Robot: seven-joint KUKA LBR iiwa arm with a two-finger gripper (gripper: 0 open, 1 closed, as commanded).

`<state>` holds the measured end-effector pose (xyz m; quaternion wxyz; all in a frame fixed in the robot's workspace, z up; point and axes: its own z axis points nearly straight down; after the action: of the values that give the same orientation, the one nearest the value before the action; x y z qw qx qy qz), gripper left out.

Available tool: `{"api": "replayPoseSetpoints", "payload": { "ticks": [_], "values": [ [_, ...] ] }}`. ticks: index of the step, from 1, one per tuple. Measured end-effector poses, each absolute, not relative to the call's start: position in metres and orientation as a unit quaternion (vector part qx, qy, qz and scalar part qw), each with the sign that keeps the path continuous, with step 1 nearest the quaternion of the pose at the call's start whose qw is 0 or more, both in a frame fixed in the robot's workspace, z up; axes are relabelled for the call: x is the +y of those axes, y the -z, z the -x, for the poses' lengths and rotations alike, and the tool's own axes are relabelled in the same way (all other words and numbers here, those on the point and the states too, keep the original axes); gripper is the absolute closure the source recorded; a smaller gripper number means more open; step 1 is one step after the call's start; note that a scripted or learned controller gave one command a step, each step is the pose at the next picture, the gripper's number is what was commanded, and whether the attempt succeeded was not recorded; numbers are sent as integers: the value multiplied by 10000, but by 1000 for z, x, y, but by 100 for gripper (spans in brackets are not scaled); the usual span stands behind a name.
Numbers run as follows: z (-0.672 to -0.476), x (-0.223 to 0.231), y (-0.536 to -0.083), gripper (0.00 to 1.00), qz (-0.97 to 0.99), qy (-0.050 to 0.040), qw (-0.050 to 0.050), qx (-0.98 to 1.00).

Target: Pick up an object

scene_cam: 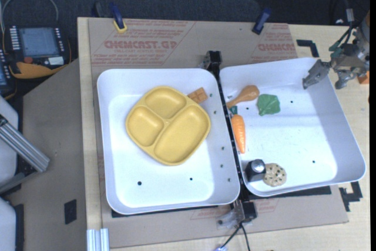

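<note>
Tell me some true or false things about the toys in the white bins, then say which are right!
1. The yellow divided plate lies in the left bin. True.
2. The toy carrot lies on the yellow divided plate. False: it lies in the right bin, along its left wall.
3. The cookie sits next to a small black object. True.
4. The gripper holds the green leaf. False: the leaf lies on the bin floor, apart from the gripper at the bin's far right rim.
5. The drumstick is in the left bin. False: it is in the right bin.
</note>
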<state>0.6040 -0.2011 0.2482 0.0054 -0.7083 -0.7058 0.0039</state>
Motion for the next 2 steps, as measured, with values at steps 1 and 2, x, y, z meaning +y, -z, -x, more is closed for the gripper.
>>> {"api": "replayPoseSetpoints", "payload": {
  "ticks": [1,2],
  "values": [
    [-606,-200,-257,0,7071,-1,-4,-7072],
    [-613,-195,-198,0,7063,-16,29,-7079]
  ]
}}
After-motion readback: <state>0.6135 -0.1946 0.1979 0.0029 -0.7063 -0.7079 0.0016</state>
